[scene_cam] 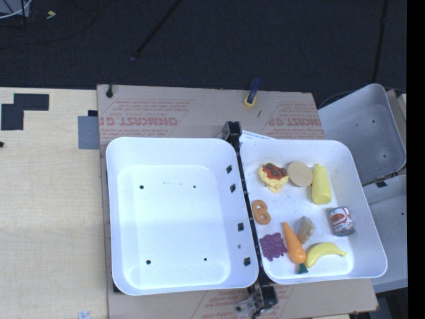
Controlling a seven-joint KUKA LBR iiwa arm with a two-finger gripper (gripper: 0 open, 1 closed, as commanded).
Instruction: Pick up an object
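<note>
Plainly, you are looking at a task that is only beginning: nothing is being lifted, and every object is lying in the right bin (376,239), while the left bin (114,211) is sitting beside it with its white floor showing. How the gripper is set you cannot tell from this view, so you are not getting any sign of a grasp. By my judgement the whole job is waiting ahead of you: choosing a piece, coming down on it, closing and raising it.

You are choosing among small toy foods. Along the far side a yellow piece with red topping (273,176) is touching a tan disc (299,174), and a yellow bottle-like piece (321,184) is lying just beside the disc. A pretzel (260,212) is resting near the wall between the bins. A red-labelled can (341,221) is lying on its side, apart from the rest. Nearer you, a purple cluster (272,246), an orange carrot (293,242), a small tan block (305,228) and a banana (324,252) are crowding together, the carrot touching its neighbours.

The can and the pretzel are probably offering you the clearest approach; the crowded group is risking a pinch on two things at once.
</note>
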